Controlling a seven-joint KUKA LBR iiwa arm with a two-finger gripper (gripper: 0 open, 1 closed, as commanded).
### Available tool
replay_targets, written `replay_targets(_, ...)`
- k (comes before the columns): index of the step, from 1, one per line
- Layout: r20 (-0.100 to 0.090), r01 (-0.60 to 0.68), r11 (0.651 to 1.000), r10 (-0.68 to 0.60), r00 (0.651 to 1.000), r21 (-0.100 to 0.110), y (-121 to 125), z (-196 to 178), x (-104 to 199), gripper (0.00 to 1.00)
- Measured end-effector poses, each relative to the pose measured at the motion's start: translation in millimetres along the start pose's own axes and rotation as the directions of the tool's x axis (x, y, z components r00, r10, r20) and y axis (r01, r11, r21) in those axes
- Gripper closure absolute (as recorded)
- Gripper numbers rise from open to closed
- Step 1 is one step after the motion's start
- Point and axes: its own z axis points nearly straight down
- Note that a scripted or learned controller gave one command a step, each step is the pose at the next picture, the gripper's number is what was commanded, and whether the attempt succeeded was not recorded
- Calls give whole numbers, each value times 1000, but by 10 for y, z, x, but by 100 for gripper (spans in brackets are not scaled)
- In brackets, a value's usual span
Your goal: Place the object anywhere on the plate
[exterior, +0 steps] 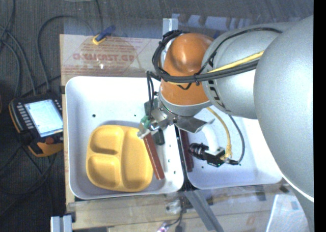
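A yellow divided plate (118, 157) lies in the front part of the left bin (97, 93). A long brown bar (154, 158) lies slanted along the plate's right rim, its upper end right under my gripper (149, 128). The gripper hangs over the plate's upper right corner, close to the divider between the bins. The arm's wrist hides how the bar's top end meets the gripper.
A second brown bar (186, 155) lies in the right bin (244, 175) beside the divider. A black connector on a yellow cable (208, 153) hangs next to it. The orange-banded arm (186, 68) covers the bins' back middle. A pendant (38, 119) sits left of the bench.
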Motion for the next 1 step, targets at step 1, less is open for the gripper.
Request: replay_targets(1,0,-1,1000,1,1000,-1,2,-3,-3,0)
